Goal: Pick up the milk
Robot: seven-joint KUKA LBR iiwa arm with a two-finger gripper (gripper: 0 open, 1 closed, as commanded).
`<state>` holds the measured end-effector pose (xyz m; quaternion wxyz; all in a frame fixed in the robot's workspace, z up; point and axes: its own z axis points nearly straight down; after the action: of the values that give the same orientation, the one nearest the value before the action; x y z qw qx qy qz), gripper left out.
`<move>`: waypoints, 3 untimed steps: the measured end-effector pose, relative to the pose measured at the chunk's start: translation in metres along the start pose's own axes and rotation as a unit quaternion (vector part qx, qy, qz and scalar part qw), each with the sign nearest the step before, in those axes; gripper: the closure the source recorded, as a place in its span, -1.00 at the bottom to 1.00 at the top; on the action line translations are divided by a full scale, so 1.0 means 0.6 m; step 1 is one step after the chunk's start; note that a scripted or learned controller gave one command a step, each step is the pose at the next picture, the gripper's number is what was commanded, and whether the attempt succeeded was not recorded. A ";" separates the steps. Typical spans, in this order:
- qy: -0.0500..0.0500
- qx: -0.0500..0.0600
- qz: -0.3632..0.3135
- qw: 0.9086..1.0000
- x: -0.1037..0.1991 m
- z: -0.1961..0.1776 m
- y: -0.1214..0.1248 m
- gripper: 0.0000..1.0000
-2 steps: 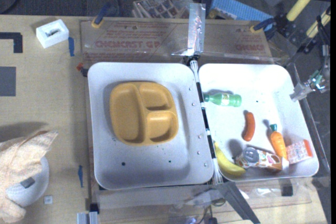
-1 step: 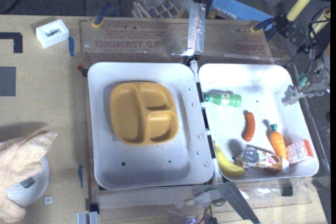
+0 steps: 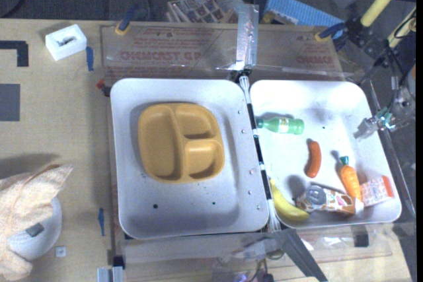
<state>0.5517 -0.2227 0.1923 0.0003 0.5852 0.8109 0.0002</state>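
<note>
The milk [image 3: 328,200] is a small carton with a grey round cap. It lies on its side at the front of the right bin [image 3: 330,99], between a banana [image 3: 285,205] and a carrot [image 3: 348,180]. My gripper [image 3: 375,123] hangs over the bin's right rim, up and to the right of the milk and well apart from it. It looks small and partly blurred against the rim. Nothing shows between it and the milk except the carrot.
In the right bin also lie a green bottle [image 3: 281,124], a sausage [image 3: 313,158] and an orange-and-white box [image 3: 377,189] in the front right corner. The left bin [image 3: 125,208] holds a yellow divided plate [image 3: 180,141].
</note>
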 end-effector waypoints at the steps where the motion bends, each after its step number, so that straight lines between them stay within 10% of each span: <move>1: 0.000 0.000 -0.097 0.995 0.019 -0.032 -0.061 1.00; 2: 0.000 0.000 -0.166 0.986 0.148 -0.048 -0.063 1.00; 3: -0.004 -0.002 -0.329 0.944 0.058 -0.200 -0.106 1.00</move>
<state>0.4805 -0.2097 0.3121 0.0048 0.2860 0.9582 -0.0004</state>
